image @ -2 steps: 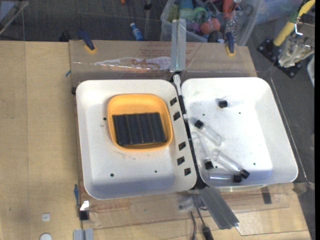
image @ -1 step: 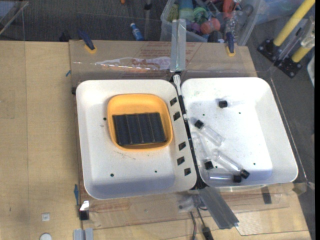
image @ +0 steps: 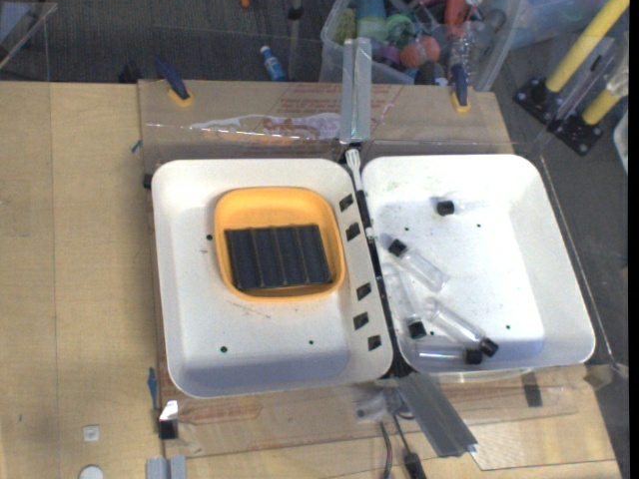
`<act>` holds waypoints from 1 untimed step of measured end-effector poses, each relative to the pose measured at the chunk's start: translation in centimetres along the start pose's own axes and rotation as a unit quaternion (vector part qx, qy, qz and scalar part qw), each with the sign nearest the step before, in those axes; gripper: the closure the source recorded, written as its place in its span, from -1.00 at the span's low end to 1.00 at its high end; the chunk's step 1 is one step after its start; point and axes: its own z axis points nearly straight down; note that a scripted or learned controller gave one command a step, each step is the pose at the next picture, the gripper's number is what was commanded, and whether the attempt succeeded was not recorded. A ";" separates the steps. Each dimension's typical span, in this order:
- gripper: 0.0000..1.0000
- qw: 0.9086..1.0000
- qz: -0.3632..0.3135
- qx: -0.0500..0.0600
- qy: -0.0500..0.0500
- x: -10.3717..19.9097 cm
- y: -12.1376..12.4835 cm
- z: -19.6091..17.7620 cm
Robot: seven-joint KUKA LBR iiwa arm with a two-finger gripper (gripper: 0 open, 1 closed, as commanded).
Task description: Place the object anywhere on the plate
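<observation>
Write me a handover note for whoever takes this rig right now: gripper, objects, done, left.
Gripper: nothing to report on its state from this camera view.
Plate: orange, sits in the left bin, with a dark ribbed slab lying flat on it.
Right bin: holds clear tubes with black caps toward its left and near side, plus a loose black cap near the far side.
Done: if the slab is the object, the placement looks complete.
Left: confirm which object was meant; if it is one of the tubes, none is on the plate yet.
</observation>
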 end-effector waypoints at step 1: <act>1.00 0.993 -0.119 0.002 0.001 0.2 0.0 0.7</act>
